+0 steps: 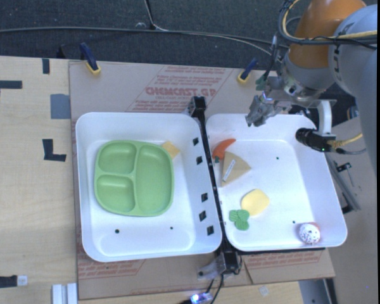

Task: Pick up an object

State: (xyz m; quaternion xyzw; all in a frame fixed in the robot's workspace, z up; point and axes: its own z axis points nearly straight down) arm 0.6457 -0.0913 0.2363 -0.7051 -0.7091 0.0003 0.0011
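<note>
**Claw hanging over far edge of right bin, nothing picked yet**

You had the claw (pixel 259 116) up at about 12 o'clock of the right bin (pixel 316 189), over its far rim and left of the bin's middle. I couldn't tell how far open it was from this slant; the tips read as a dark cluster. Nothing showed between them, so no grasp to log.

Candidates all lay in the right bin. Orange-red curved piece (pixel 223 146) sat at about 10 o'clock, near the divider. Tan wedge (pixel 234 168) was just beside it, toward 9 o'clock, possibly touching; hard to say. Yellow lump (pixel 255 202) was near bin centre, leaning 6 o'clock. Green leafy piece (pixel 239 218) was just beside the yellow one at 7 o'clock. Speckled ball (pixel 309 234) sat alone at 5 o'clock by the near rim. Left bin (pixel 88 138) held a green divided plate (pixel 134 177) with a small yellow bit (pixel 170 148) at its 1 o'clock corner.

My read: the orange piece was nearest, but crowding the wedge and the wall made it a risky pinch. You'd have done better to go for the yellow lump: clear on most sides, chunky. Centre over it, line the fingers across its short axis, descend straight, close only once low. Avoid the ball; it would likely roll.
</note>
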